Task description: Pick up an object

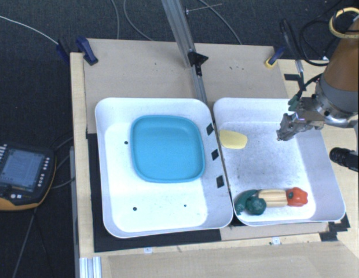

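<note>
Along the right bin's near wall, toy lies crosswise.

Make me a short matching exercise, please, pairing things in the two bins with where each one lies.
Things:
1. blue plate
2. yellow piece
3. green, tan and red toy
4. gripper

Places:
A. near edge of the right bin
B. over the right bin's far right part
C. middle of the left bin
D. right bin, far left, beside the divider

Pairs: 1-C, 2-D, 3-A, 4-B
</note>
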Available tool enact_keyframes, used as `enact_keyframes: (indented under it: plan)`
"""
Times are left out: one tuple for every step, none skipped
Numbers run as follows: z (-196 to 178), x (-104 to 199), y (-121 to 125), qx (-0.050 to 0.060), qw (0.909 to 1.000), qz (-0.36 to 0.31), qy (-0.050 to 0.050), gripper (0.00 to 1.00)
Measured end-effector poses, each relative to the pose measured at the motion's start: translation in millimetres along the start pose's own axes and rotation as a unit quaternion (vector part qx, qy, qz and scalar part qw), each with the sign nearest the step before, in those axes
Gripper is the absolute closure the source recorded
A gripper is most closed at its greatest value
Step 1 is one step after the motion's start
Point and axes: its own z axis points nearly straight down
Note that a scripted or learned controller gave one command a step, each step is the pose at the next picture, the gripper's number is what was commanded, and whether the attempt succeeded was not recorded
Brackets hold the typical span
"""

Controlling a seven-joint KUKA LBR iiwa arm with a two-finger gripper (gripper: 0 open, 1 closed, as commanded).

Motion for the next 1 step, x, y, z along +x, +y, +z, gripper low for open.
enact_keyframes:
  plan:
    - [13.0,49.9,13.9,0.001,1.0,0.0,0.0,1.0]
